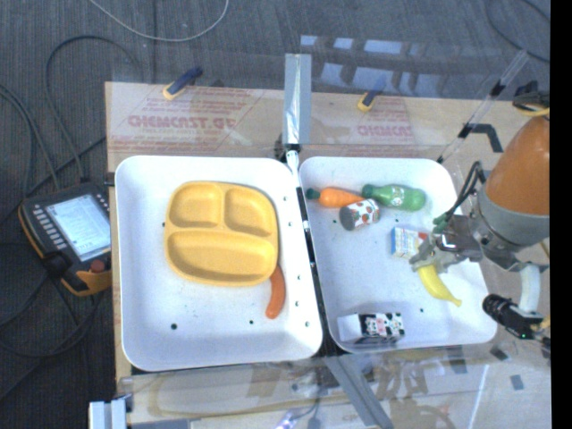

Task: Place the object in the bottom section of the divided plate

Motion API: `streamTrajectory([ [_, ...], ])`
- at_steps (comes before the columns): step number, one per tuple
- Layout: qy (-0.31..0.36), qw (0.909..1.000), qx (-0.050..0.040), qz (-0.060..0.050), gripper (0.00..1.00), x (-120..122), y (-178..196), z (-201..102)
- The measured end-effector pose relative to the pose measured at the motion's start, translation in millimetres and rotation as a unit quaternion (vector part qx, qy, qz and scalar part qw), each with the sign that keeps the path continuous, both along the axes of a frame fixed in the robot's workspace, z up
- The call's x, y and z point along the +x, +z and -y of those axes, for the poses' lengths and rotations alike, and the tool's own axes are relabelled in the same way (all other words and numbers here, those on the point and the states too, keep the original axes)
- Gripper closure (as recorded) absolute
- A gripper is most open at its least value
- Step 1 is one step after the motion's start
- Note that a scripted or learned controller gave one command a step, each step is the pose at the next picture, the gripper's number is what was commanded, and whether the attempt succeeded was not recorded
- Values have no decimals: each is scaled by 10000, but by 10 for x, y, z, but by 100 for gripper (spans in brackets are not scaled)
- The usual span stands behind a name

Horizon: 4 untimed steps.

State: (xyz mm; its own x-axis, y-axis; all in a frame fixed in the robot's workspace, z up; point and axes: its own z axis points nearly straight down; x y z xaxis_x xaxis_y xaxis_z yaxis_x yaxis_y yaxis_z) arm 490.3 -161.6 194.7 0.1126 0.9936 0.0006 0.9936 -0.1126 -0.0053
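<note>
The yellow divided plate (223,232) lies in the left bin (147,329), with its one wide section nearest the front and two smaller ones behind; all three hold nothing. My gripper (432,250) hangs low over the right bin (357,271), at the upper end of a yellow banana (441,285) and just right of a small white box (407,240). Nothing visibly hangs from it. A carrot (337,197), a green bottle (396,197) and a small can (358,214) lie along the right bin's back.
An orange sausage (276,295) lies on the left bin's floor against the plate's right front corner. A black-and-white carton (380,326) sits at the right bin's front wall. The ridge between the bins runs down the middle. A handheld pendant (67,235) lies off the bench at left.
</note>
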Motion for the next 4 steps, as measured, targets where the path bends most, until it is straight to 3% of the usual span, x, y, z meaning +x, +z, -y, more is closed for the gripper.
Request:
streamTrajectory([
  [1, -603, 9982, -4, -20, 100, 140, -285, -574],
  [2, -46, 10000, -14, -13, 100, 836, -152, -1028],
  [3, 630, 9980, -24, -4, 100, 1435, 104, -1684],
  [4, 132, 9999, -24, -17, 100, 1387, -158, -2483],
])
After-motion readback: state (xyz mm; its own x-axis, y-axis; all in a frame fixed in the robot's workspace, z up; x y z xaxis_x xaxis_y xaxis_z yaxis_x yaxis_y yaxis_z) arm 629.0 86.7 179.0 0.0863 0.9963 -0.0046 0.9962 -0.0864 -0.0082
